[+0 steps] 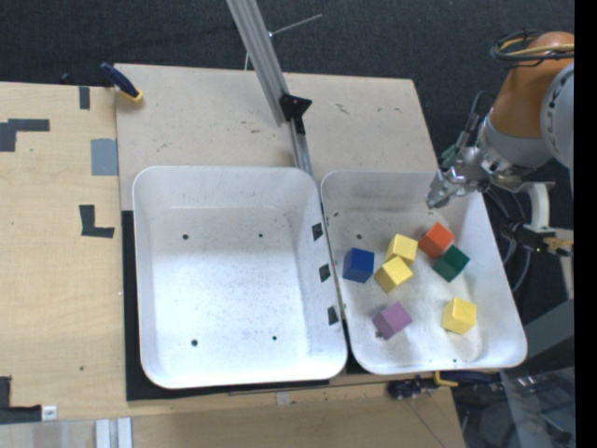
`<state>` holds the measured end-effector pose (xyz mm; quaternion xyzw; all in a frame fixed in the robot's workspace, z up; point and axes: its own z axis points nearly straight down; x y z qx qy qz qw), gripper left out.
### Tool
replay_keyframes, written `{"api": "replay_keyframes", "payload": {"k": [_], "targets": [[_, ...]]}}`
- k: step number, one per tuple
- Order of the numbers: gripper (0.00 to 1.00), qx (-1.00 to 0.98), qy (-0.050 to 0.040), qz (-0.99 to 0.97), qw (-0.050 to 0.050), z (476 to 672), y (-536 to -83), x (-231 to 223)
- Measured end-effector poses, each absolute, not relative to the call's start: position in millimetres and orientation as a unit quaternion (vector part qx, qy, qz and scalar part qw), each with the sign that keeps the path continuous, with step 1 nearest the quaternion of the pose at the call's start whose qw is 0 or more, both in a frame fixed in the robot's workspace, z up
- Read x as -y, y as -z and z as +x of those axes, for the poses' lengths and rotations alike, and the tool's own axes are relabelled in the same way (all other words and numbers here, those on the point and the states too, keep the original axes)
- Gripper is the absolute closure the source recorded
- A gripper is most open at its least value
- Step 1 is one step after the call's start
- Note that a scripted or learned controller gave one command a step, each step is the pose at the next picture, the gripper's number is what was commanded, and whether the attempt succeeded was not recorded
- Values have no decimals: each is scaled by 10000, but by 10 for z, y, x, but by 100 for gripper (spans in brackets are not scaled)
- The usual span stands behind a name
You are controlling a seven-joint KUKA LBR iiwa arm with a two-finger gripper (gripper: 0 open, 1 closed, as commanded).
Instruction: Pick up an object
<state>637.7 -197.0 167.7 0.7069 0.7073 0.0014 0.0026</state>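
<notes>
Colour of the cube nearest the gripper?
Orange cube, just below the gripper; clear in the camera view.

Two white bins [233,278] sat on the worktop [56,250]. Below the claw [438,197] lay seven blocks: three yellow [403,247], one blue [358,265], one orange [435,240], one green [451,263], one purple [392,319].

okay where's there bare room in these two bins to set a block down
The left bin offers the widest bare floor, wall to wall. In the right bin, the far strip near the gripper is free. Its middle is crowded: blue cube, two yellow cubes, orange cube, green cube, purple cube, another yellow.
</notes>
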Motion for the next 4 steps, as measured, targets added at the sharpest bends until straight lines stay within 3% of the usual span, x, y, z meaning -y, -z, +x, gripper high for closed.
{"api": "replay_keyframes", "payload": {"k": [2, 4], "targets": [[100, -7079, -18, 7063, 32, 6532, -2889, 1892], [100, -7091, -1, 7051, -9, 6249, -2924, 920]]}}
